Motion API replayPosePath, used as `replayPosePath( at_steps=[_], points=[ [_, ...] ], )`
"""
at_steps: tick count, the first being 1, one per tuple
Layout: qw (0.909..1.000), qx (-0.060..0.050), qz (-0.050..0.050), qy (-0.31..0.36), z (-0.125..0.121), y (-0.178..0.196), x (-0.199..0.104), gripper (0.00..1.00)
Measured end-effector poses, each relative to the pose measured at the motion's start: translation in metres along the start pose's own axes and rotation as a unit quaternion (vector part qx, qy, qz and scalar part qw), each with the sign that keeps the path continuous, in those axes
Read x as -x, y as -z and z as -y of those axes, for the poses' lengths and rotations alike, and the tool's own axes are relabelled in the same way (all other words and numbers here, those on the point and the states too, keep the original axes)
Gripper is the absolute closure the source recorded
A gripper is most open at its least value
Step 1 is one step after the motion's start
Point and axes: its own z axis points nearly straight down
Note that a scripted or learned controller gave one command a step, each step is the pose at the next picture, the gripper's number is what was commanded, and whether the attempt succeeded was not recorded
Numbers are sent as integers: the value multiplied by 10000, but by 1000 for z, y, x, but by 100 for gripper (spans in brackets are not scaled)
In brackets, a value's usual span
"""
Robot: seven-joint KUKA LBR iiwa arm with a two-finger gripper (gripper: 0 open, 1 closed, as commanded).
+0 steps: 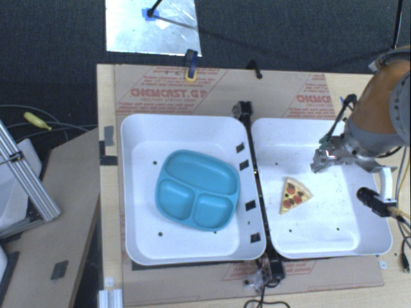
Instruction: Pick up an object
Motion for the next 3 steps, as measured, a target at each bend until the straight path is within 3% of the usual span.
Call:
replayPosePath(
  at_steps=[1, 2, 3],
  points=[
    [10000, 7, -1, -27, 44, -56, 6, 100],
    [10000, -19, 0, -24, 21, -58, 62, 100],
    [10000, -15, -10, 10, 20, -48, 58, 100]
  ],
)
